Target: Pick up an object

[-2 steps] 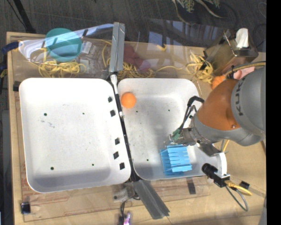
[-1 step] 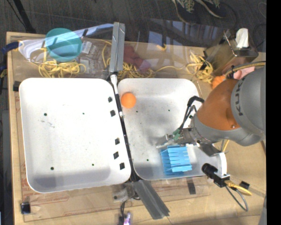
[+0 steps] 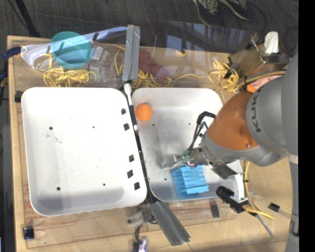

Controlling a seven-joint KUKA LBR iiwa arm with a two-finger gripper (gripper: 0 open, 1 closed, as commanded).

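Two candidates in right bin (image 3: 173, 96): orange ball (image 3: 144, 112) near top-left corner, blue ridged piece (image 3: 191, 181) at bottom edge. Gripper (image 3: 185, 160) low, just above blue piece. Jaws' state: cannot tell. Approach step, apparently; next, descend squarely, close, lift.

Overhead view of my bench (image 3: 68, 227), two shallow white bins side by side. In the right bin (image 3: 168, 101) I see a small orange ball (image 3: 144, 112) near the far-left corner, just beside the divider, and a blue ribbed rectangular block (image 3: 191, 181) at the near edge. The grey arm with its orange band (image 3: 231, 127) reaches in from the right; its gripper (image 3: 185, 160) sits low over the bin floor, just beyond the block's far edge. The left bin (image 3: 73, 151) lies well apart from the arm.
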